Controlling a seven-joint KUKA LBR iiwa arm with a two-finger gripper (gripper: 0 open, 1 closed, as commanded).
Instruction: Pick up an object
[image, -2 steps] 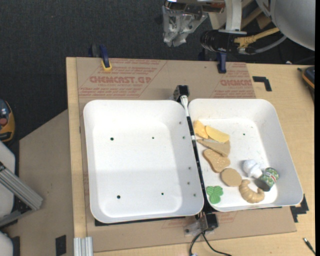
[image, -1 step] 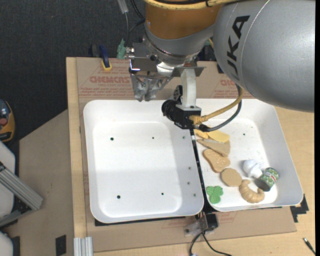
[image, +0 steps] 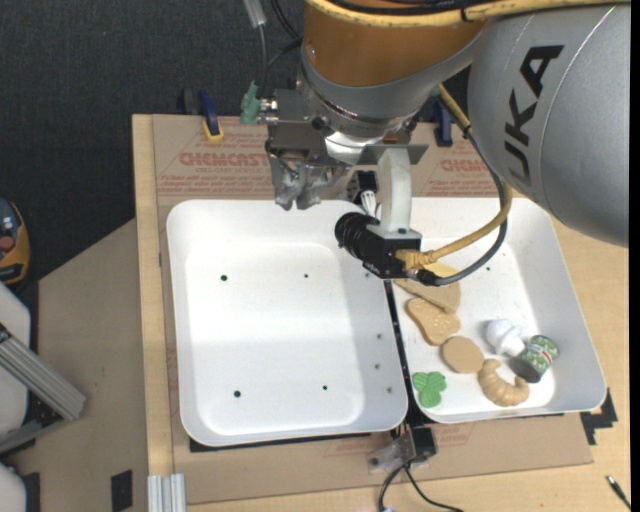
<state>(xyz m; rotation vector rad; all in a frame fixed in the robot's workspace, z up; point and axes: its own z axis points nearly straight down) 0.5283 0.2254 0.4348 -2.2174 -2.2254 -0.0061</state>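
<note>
Mostly arm (image: 480, 90) is hogging the top of the view, its grey body and orange band hanging over the bins' back edge. Left bin (image: 200, 250) is sitting bare white, right bin (image: 560, 270) is carrying all the pickable stuff, bunched in its front corner. Gripper (image: 298, 188) is hovering above the left bin's back rim, well apart from every object; fingers look bunched together with nothing between them, though they're small and blurry, so how wide they are I cannot tell. Objects, bigger to smaller: tan biscuit (image: 432, 320), round cookie (image: 462, 354), croissant (image: 500, 384), white-capped bottle (image: 522, 348), green leaf (image: 429, 387). Risk as I'm judging it: gripper descending where it's hanging would be closing on bare bin floor. Yellow cable (image: 470, 245) is dangling near the biscuit and could snag. Pieces are touching, so fingers could be nudging neighbours or slipping off the flat cookie.
</note>
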